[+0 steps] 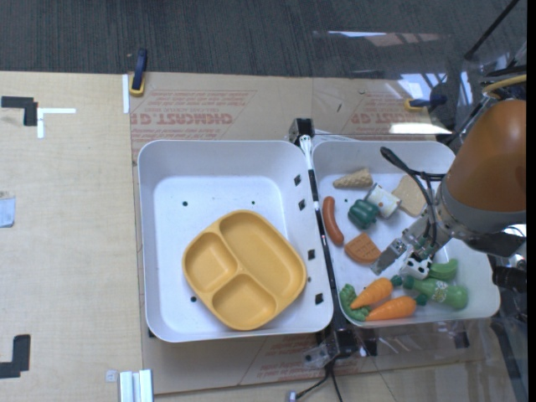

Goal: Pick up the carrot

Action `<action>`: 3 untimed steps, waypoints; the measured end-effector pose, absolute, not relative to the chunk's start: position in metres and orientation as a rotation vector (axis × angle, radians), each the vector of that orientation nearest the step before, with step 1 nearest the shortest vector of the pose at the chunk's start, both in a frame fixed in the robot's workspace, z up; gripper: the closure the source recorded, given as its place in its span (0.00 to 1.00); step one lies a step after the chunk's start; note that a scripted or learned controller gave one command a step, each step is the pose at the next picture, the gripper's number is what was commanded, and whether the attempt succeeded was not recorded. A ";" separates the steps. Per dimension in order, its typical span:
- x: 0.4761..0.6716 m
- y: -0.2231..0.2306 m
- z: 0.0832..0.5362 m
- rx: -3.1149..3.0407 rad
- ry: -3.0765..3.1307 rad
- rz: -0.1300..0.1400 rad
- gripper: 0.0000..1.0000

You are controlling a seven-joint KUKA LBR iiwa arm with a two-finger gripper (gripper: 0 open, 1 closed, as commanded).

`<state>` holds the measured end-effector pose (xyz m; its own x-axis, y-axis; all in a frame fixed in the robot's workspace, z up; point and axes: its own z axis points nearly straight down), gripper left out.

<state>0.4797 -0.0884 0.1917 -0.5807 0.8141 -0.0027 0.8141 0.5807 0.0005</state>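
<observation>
Two orange carrots with green tops lie at the front of the right bin: one carrot sits slightly higher, and a second carrot lies just below it. My gripper hangs a little above and to the right of them, over the middle of the bin, with nothing visibly held. The grey arm with its orange band reaches in from the right.
The right bin also holds a red sausage, a green pepper, an orange slice piece, a bread slice, a cone, a white block and green vegetables. A yellow divided plate lies in the left bin.
</observation>
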 end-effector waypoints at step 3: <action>0.480 -0.032 0.191 1.733 2.616 0.000 1.00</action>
